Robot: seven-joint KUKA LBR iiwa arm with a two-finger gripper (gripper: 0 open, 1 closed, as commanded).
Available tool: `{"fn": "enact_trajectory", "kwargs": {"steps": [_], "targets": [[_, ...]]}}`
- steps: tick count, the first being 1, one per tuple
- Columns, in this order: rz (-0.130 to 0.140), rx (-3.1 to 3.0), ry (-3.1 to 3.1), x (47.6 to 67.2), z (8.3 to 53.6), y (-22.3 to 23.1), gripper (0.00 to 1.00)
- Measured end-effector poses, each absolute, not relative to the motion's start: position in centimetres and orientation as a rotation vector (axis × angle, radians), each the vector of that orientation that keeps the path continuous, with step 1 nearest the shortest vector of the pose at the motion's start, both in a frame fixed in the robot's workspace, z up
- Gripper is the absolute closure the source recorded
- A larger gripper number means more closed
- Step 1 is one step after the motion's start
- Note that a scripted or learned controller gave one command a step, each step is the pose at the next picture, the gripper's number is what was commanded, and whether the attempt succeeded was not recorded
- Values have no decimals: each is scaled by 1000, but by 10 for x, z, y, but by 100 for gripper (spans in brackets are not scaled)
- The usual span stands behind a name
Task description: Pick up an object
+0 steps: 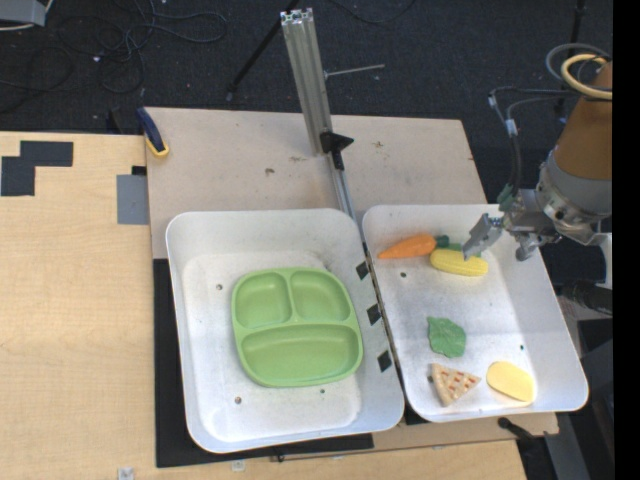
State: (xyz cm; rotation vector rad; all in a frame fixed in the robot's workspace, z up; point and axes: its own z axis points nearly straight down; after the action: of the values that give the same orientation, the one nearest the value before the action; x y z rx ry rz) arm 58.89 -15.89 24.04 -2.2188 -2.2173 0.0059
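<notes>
The right bin (560, 318) holds several toy foods. An orange carrot (407, 247) and a yellow corn cob (458, 262) lie near its far edge. Further forward are a green leafy piece (447, 335), a pizza slice (453, 383) and a yellow oval piece (511, 380). My gripper (500, 250) hangs over the bin's far right side, open. Its left finger (481, 238) is just above the corn cob's right end, and nothing is between the fingers.
The left bin (200, 268) holds a green divided plate (297, 326). A metal post (308, 78) rises behind the bins, with black clips (372, 313) along the seam between them. The grey arm with its orange band (585, 138) enters from the right.
</notes>
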Motion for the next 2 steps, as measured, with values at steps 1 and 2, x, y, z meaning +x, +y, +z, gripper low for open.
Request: {"fn": "enact_trajectory", "kwargs": {"steps": [1, 2], "targets": [[7, -2217, -2216, 578, 185, -157, 0], [7, -2217, -2215, 578, 120, -158, 0]]}}
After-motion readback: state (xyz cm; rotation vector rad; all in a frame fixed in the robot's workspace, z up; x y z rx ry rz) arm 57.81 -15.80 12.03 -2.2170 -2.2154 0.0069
